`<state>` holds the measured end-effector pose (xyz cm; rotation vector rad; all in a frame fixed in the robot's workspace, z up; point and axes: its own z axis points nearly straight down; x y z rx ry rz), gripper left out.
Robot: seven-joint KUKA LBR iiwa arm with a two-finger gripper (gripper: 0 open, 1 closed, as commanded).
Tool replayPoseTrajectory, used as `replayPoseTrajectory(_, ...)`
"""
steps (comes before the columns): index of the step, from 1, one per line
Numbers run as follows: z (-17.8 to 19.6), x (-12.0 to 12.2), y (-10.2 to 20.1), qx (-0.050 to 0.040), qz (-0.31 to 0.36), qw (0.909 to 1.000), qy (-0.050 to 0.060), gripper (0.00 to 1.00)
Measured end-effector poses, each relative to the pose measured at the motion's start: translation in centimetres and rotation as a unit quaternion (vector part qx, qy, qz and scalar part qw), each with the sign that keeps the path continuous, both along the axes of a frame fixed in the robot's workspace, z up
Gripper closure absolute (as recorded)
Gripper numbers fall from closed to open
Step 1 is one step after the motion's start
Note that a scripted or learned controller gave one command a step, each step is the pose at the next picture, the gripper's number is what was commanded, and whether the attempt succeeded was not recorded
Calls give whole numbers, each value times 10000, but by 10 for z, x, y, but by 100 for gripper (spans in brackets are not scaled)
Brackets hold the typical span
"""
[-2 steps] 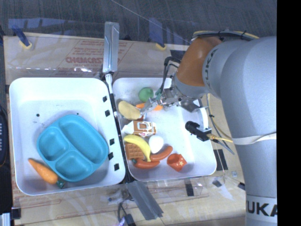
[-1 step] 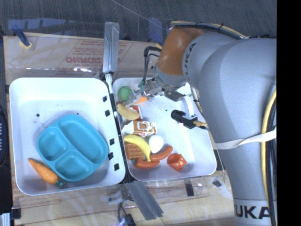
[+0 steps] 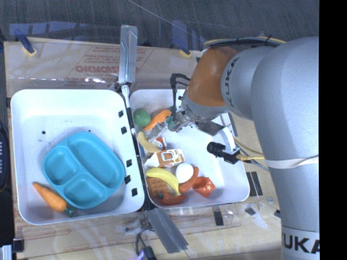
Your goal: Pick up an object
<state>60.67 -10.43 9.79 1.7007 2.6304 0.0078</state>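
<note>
At the far-left corner of the right bin (image 3: 238, 191), the gripper (image 3: 172, 121) is lowered among the toy food; whether its jaws are parted or closed on anything cannot be told, since the wrist hides them.

Contents, working outward from the gripper:
- Orange carrot-like piece (image 3: 159, 117), touching the gripper on its left side.
- Green ball (image 3: 142, 117), just beyond that piece, against the bin's left wall.
- Pale yellow piece (image 3: 145, 142), below the ball, along the same wall.
- Small carton with orange print (image 3: 169, 158), nearer the camera than the gripper, about mid-bin.
- Banana (image 3: 164, 179), below the carton.
- White egg (image 3: 185, 173), just right of the banana.
- Brown waffle-like piece (image 3: 158, 188), partly under the banana.
- Red items (image 3: 203, 186), clustered at the near wall beside the egg; kinds unclear.
- Black fitting (image 3: 219, 150) with cable, over the bin floor to the gripper's lower right.

Arm: grey body with orange band (image 3: 214, 80) directly above the gripper, extending off to the right.

Left bin (image 3: 21, 107), beside the right bin:
- Blue divided tray (image 3: 83, 168), central.
- Orange carrot (image 3: 49, 196), touching the tray's near-left edge.
</note>
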Motion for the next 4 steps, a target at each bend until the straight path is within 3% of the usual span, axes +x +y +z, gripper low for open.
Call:
replayPoseTrajectory(1,-4,47,-8,15,179,9997,141,0)
replayPoseTrajectory(2,-1,48,-6,-34,2153,9765,114,0)
replayPoseTrajectory(3,100,40,60,-29,2933,9560,0,0)
replayPoseTrajectory(4,95,38,59,-17,2926,9562,44,0)
